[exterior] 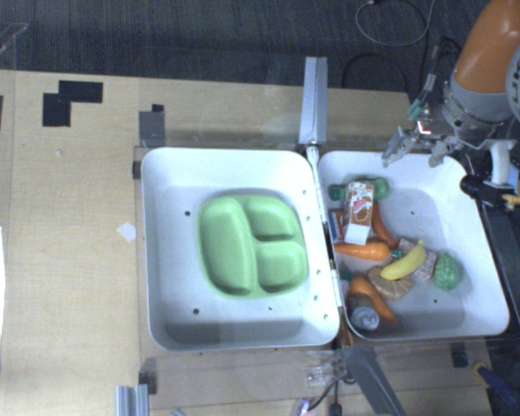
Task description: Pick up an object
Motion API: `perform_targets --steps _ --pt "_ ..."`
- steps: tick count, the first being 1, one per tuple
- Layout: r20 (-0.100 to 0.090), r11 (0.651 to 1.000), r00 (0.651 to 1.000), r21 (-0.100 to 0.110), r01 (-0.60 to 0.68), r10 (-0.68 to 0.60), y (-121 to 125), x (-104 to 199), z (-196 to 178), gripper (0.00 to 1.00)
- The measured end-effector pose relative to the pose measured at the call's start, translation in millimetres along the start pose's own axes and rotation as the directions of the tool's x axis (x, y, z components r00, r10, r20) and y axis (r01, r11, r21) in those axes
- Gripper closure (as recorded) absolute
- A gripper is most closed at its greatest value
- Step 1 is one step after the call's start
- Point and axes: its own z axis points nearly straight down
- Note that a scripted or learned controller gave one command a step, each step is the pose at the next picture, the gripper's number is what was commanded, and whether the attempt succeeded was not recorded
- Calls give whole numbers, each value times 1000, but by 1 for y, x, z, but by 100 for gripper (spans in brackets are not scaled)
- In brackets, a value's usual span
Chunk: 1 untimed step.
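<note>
While the arm (503,50) hangs over the far right corner of the counter (69,232), its gripper (418,143) sits above the far rim of the right bin (477,258), fingers spread and nothing between them. The pile of toy food lies nearer the camera and a touch left of it, against the bin's left wall. Closest is the red-and-white carton (359,211), long axis running far-to-near. Just beyond, a carrot (362,251) lies crosswise, a banana (404,263) slants beside it, a green broccoli piece (448,272) sits right, and a can (364,317) waits in the near corner. Everything touches or overlaps, so a clean grab looks tricky. Over in the left bin (169,258), a green divided tray (251,243) rests.
</note>
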Motion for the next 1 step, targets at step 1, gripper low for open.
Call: perform_targets --steps 1 --pt "-1 981 981 -1 -191 191 2 29 117 0"
